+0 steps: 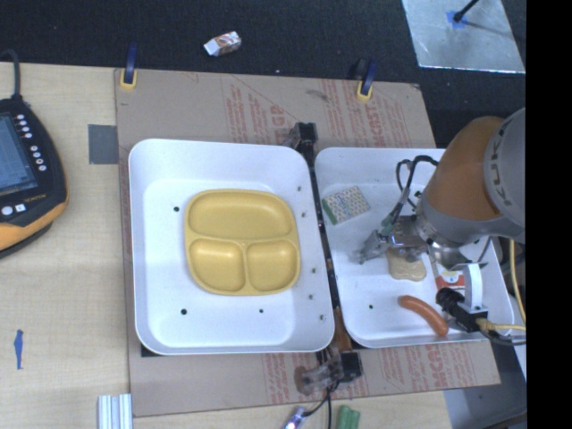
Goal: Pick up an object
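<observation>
Right bin (357, 329), near to far: I see a sausage (423, 314) at the near wall, a tan piece (407, 267) just beside my claw (375, 247), a patterned packet (346, 204) beyond. Whether the claw is apart or together, I cannot tell.

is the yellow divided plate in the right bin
No, the yellow divided plate lies in the left bin, apart from the right bin.

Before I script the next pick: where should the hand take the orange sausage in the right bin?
Grip the sausage across its middle, coming straight down from above. It lies flat, long and thin, slanting toward the right bin's front, so close across its narrow width.
</observation>
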### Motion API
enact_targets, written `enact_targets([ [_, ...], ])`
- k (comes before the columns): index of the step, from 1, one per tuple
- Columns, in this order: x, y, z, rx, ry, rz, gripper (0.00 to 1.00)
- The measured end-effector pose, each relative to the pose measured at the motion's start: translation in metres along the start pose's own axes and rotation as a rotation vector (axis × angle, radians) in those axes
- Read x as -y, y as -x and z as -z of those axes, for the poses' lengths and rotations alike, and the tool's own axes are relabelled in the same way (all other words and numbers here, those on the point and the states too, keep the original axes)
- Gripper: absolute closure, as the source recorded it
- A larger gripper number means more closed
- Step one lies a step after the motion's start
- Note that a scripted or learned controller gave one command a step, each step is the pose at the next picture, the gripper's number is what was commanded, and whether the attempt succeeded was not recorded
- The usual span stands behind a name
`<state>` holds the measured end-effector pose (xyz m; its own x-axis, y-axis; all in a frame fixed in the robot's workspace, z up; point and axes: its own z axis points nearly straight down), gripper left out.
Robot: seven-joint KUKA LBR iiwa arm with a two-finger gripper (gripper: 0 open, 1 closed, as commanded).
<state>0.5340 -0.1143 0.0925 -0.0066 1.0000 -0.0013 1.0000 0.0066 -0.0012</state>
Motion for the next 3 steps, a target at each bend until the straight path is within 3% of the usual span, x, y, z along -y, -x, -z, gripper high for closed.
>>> enact_targets([
  [1, -0.076, 0.076, 0.026, -0.001, 0.001, -0.004, 0.0],
  [2, -0.03, 0.037, -0.001, -0.002, -0.003, -0.003, 0.0],
  [3, -0.03, 0.038, 0.009, -0.001, -0.004, -0.003, 1.0],
])
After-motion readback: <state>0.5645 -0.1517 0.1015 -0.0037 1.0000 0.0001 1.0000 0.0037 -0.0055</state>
